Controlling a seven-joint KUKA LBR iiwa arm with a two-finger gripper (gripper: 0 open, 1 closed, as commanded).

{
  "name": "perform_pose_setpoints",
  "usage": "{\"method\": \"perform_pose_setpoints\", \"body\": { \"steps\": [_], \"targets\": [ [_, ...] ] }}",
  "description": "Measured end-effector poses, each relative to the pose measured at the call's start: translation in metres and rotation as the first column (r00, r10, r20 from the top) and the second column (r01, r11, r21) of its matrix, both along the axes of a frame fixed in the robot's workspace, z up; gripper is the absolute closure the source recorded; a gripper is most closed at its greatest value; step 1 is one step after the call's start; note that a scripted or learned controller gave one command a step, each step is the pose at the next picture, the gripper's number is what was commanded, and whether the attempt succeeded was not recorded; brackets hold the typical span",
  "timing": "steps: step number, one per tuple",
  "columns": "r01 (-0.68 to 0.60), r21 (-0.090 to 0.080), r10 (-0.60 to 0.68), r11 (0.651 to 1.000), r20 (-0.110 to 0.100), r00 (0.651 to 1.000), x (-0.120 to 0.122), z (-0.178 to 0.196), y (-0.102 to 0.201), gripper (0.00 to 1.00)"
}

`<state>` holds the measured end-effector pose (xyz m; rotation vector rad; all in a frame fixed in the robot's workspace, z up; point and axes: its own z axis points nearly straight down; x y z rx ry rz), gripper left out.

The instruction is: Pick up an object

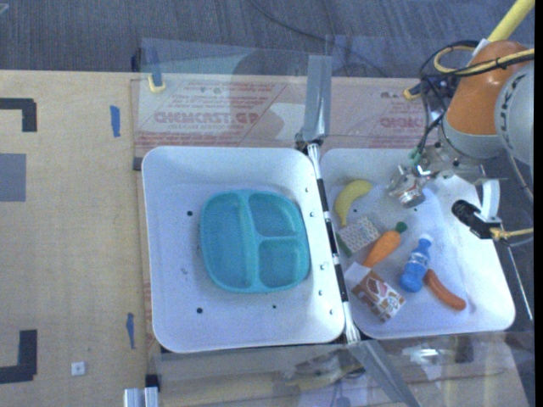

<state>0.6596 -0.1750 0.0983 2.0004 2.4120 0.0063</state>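
Observation:
The right bin holds a yellow banana, a checkered block, an orange carrot, a blue bottle, an orange sausage-shaped piece and a brown patterned box. My gripper hangs over the back of this bin, to the right of the banana and above the carrot. Nothing shows between its fingers.
The left bin carries a teal divided plate in its middle. Clear plastic walls stand behind both bins. The wooden bench stretches to the left.

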Motion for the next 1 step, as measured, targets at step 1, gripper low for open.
{"method": "perform_pose_setpoints", "body": {
  "steps": [1],
  "targets": [
    [0.156, 0.002, -0.156, 0.988, -0.007, 0.988, -0.0195, 0.0867, 0.0273, 1.0]
  ]
}}
